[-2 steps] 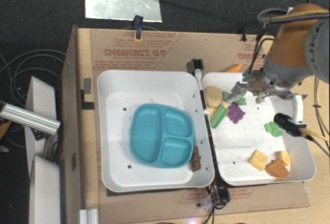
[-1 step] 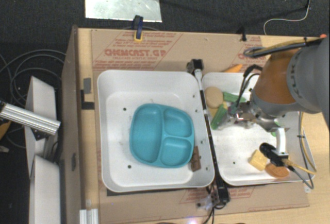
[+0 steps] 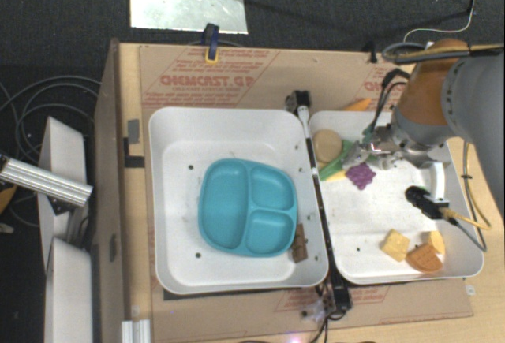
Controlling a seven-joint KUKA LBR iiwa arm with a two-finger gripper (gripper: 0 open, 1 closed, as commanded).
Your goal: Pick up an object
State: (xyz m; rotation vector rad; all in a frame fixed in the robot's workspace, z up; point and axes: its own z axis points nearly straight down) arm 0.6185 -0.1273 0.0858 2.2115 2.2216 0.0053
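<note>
My gripper [image 3: 369, 152] hangs low over the upper left part of the right bin [image 3: 473, 255], with the grey arm and its orange band reaching in from the right. Just below it lies a purple bunch of grapes [image 3: 360, 176]. To its left sit a tan round object [image 3: 327, 146] and a green piece [image 3: 334, 169], both close to the bin's left wall. A yellow block [image 3: 395, 244] and an orange wedge [image 3: 426, 258] lie near the bin's front right corner.
The left bin [image 3: 170, 176] holds a teal divided plate [image 3: 248, 207]. A small brown thing [image 3: 299, 244] rests by the plate's right edge, against the wall between the bins. A yellow-orange piece [image 3: 358, 105] lies on the cardboard behind the right bin.
</note>
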